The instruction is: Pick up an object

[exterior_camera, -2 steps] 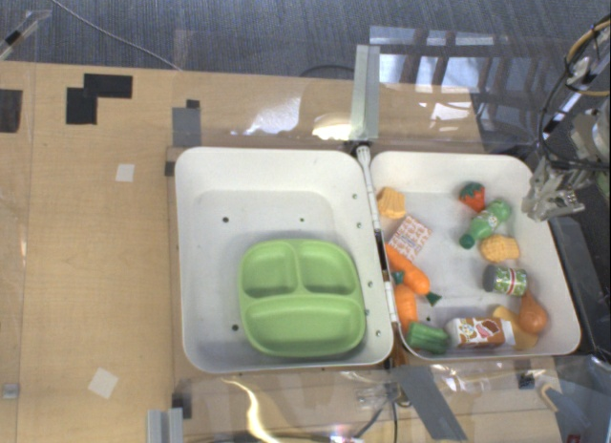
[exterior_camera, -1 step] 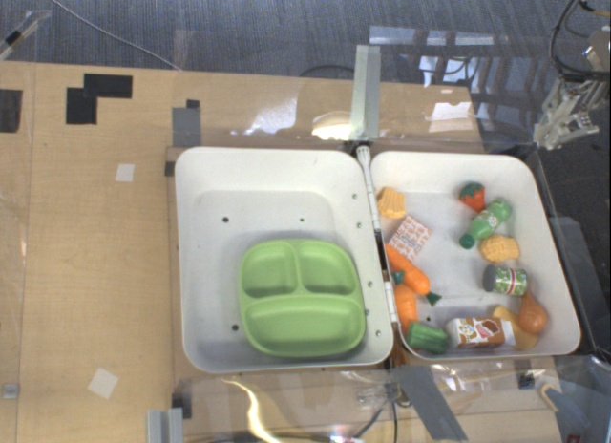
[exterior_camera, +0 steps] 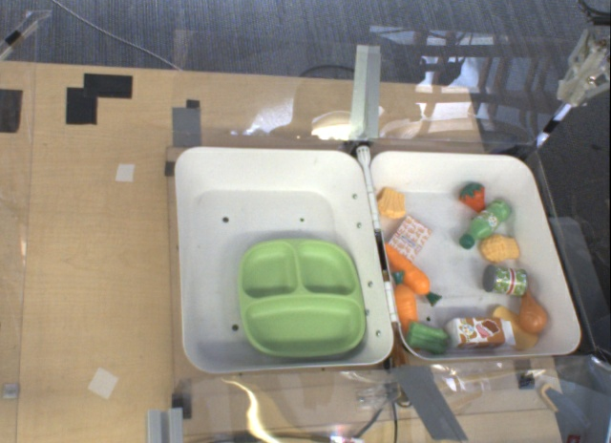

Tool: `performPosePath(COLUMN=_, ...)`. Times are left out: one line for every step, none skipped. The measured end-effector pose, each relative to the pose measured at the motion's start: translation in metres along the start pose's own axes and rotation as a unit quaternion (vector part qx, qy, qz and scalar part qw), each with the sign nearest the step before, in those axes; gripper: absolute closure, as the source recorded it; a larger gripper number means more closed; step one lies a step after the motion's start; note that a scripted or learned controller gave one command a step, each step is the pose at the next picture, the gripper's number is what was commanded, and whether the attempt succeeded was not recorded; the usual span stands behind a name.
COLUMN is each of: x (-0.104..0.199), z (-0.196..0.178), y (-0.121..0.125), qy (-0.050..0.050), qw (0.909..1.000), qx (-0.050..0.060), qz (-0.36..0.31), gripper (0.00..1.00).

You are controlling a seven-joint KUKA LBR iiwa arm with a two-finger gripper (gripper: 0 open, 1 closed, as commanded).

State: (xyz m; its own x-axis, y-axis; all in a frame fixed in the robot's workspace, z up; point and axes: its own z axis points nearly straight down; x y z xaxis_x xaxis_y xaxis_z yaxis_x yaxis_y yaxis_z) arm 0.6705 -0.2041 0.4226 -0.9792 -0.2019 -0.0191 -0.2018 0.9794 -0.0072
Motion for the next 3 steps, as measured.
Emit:
performPosePath(x=0.013, z=0.075, y=0.003, qy=0.006, qw=0.9996, qx=-0.003, qz=-0.026, gripper=1.0)
performPosePath(x=0.0, z=-0.023, y=0.0, qy=0.0, qw=1.0, qx=0.0, qz=0.009, gripper=1.0)
performPosePath(x=0.0, z=-0.067, y=0.0, qy=0.002, qw=0.9917, qx=-0.002, qz=-0.129, gripper=1.0)
